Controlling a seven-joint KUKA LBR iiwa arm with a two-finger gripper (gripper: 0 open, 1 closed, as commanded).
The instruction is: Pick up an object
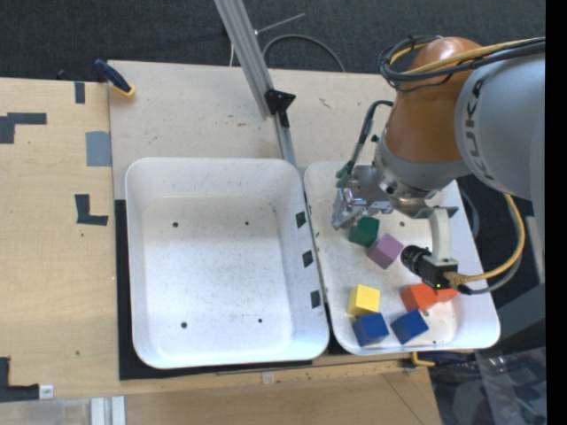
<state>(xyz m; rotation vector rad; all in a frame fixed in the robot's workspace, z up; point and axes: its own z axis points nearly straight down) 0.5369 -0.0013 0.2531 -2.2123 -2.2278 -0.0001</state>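
We see the claw (pixel 352 209) low over the right bin (pixel 332 264), at its upper left, just above a green block (pixel 363 232); whether it is spread or pressed together we cannot tell, since the wrist hides most of it, and nothing shows as held. The green block lies just beside a purple block (pixel 385 251). Lower in the same bin sit a yellow block (pixel 364 299), 2 blue blocks (pixel 371 328) and an orange block (pixel 419 297). The left bin (pixel 142 237) stands alongside on the surface (pixel 177 104). We judge these blocks to be light, stiff and hard, likely wood or plastic, with flat faces that will not give or break. Smooth sides may slip, so we would close on 2 opposite flat faces, square on rather than across corners. The green one seems the nearest choice, though the purple neighbour crowds 1 side, so we would take the faces that lie clear of it.
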